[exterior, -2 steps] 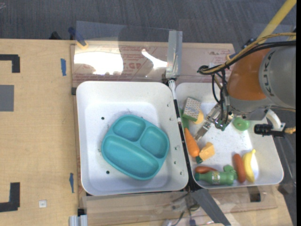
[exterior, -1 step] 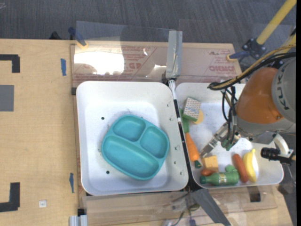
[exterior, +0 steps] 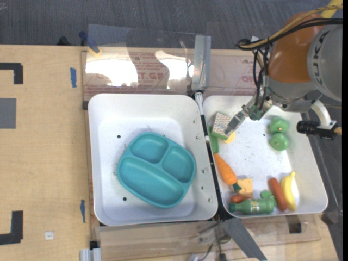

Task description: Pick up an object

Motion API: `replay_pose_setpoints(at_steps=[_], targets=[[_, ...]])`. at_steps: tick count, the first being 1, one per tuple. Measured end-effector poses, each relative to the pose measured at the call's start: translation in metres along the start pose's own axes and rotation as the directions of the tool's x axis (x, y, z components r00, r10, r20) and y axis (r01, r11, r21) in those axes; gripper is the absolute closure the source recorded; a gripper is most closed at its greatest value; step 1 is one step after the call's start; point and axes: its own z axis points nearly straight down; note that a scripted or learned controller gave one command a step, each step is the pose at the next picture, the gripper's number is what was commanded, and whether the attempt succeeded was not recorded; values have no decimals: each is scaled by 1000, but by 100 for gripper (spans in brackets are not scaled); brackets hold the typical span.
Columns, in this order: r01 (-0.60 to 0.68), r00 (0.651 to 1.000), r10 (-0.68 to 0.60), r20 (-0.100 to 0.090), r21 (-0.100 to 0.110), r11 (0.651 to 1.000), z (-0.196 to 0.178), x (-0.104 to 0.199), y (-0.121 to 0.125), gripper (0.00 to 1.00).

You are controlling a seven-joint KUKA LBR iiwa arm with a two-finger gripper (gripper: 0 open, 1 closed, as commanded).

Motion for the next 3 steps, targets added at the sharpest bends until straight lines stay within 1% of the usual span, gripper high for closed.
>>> replay_pose_setpoints(at_steps=[1, 2, 3], targets=[[-59, 998, 59, 1, 4, 998, 100, -18, -90, 0], [-148, 989, 148, -3, 6, 989, 103, -54, 8, 0], [-217, 976, 217, 1, 8, 976, 101, -37, -90, 0]])
